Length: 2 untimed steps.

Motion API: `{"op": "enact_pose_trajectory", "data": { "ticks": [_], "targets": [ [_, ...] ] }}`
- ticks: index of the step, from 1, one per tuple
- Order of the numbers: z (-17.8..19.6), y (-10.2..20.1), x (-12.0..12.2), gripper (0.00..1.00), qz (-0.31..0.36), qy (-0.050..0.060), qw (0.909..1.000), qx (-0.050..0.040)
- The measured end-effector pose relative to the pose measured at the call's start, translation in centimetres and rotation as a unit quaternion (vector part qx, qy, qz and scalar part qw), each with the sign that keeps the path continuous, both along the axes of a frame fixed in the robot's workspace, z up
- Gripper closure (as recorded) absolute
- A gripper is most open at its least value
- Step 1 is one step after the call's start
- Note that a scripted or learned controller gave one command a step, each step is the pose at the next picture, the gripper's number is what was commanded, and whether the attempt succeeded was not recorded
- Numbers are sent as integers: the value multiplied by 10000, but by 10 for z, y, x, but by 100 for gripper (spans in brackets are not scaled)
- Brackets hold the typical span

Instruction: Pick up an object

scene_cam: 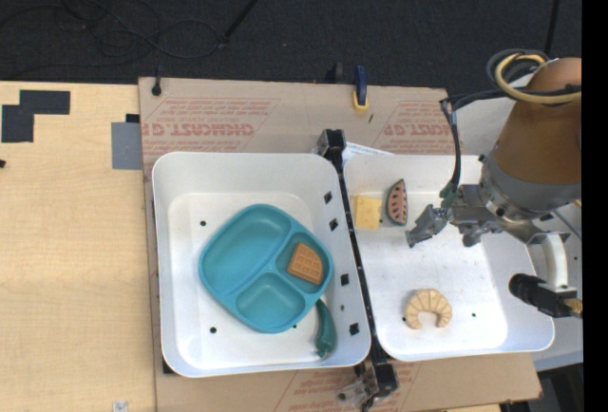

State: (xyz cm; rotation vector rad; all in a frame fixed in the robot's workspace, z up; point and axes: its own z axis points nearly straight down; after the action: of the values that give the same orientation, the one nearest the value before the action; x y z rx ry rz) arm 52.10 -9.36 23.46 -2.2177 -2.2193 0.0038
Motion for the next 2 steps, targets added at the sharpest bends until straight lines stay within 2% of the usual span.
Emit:
{"op": "enact_pose_trajectory", "data": {
  "ticks": [1,2],
  "targets": [
    [-51,84,-25,0,31,31,10000,14],
    [-48,104,10,0,11,-13,10000,-2]
  ]
}}
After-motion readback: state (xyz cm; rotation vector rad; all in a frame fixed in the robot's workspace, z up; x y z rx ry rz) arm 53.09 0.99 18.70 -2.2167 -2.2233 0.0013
